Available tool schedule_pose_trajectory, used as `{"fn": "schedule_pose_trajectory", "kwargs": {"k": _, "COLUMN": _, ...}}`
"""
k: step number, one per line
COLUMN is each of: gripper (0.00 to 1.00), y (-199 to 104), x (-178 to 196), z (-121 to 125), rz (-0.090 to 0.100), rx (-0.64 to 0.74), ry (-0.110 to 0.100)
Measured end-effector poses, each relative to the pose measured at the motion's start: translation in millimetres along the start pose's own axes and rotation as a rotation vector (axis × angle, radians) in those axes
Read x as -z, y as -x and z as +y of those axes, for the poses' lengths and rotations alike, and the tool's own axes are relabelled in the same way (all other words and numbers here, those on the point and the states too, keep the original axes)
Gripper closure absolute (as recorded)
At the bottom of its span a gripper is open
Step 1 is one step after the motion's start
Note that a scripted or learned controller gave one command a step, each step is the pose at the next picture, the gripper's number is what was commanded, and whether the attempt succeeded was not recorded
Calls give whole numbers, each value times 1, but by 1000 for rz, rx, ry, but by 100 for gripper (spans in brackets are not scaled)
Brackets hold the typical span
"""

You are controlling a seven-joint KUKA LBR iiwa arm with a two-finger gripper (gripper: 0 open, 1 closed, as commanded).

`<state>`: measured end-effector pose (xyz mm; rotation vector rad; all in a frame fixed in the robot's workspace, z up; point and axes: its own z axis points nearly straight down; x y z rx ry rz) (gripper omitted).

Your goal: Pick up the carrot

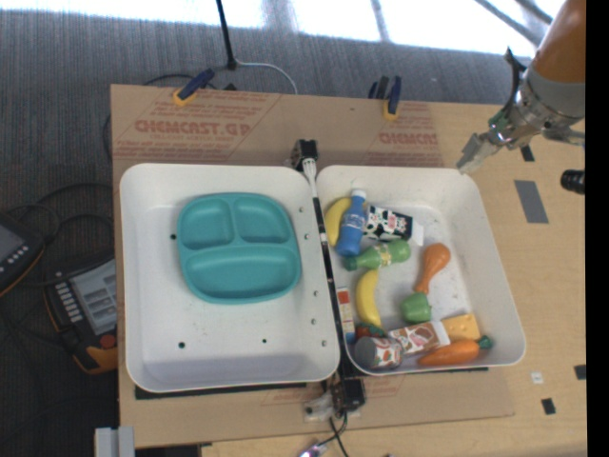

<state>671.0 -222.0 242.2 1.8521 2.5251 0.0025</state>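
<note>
Gripper (479,150) up at the upper right, outside the right bin (495,246), fingers apart, holding nothing. Carrot (450,353) down at the bin's lower right corner.

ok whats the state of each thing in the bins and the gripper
carrot: lying flat by the right bin's near wall, not held
blue bottle: lying on its side
bananas: lying flat
drumstick: lying flat
teal tray: face up in the left bin
gripper: above the right bin's far right corner, holding nothing
</note>
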Motion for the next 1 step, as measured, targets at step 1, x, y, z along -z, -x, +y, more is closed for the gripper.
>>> {"fn": "schedule_pose_trajectory", "kwargs": {"k": 1, "gripper": 100, "y": 0, "x": 10, "z": 1, "rz": -1, "rx": -1, "ry": 2}}
